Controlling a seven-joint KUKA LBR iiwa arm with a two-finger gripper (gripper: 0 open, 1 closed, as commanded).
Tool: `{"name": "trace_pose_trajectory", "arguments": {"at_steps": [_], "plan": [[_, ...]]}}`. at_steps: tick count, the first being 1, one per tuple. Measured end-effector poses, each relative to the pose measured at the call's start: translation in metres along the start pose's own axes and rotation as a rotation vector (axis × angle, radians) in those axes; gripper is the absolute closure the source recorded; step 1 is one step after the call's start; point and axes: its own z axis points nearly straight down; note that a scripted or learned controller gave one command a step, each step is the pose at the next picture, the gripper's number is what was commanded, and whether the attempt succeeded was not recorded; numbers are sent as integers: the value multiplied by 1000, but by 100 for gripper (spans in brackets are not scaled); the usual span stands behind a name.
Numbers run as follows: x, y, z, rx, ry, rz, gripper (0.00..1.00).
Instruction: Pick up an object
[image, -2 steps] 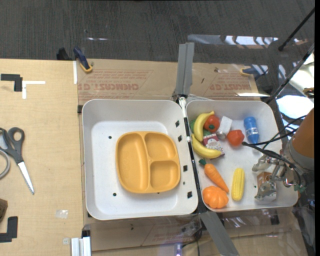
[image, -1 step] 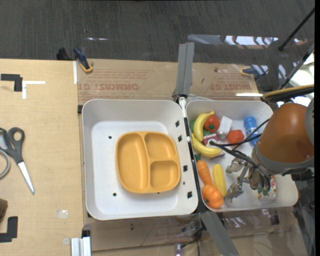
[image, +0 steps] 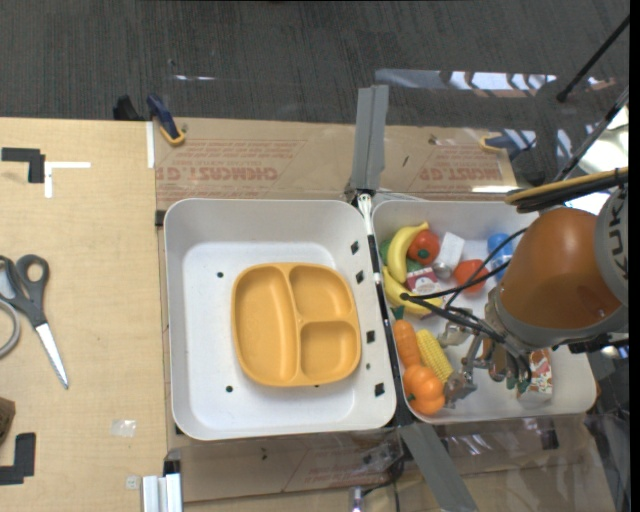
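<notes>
Orange is the colour of most things here: the band on the arm (image: 555, 265), the divided plate (image: 297, 323) in the left bin (image: 185, 330), and several toy foods in the right bin (image: 570, 400). The claw (image: 487, 360) hangs low over the right bin, near its front side, just beside a corn cob (image: 432, 350) and an orange (image: 424, 388). Cables and metal parts cover it, so I cannot tell if it is spread or pressed together, and I see nothing between its tips. The objects to pick all lie in the right bin: a banana (image: 400, 262) and a tomato (image: 424, 246) at the back, a carrot (image: 406, 342) along the left wall, then the corn and the orange in front. In my judgement, the corn is the nearest good target. To do this step well, the claw should come straight down with one tip on each long side of the corn, not touching the carrot. It is better to close slowly, because round plastic food can slip away easily, and to lift only a little first, to check the grip.
</notes>
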Motion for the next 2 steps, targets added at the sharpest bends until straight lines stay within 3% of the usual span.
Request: {"name": "trace_pose_trajectory", "arguments": {"at_steps": [1, 2], "plan": [[-30, -61, -162, 0, -3, -32, 0], [-90, -96, -55, -1, 0, -90, 0]]}}
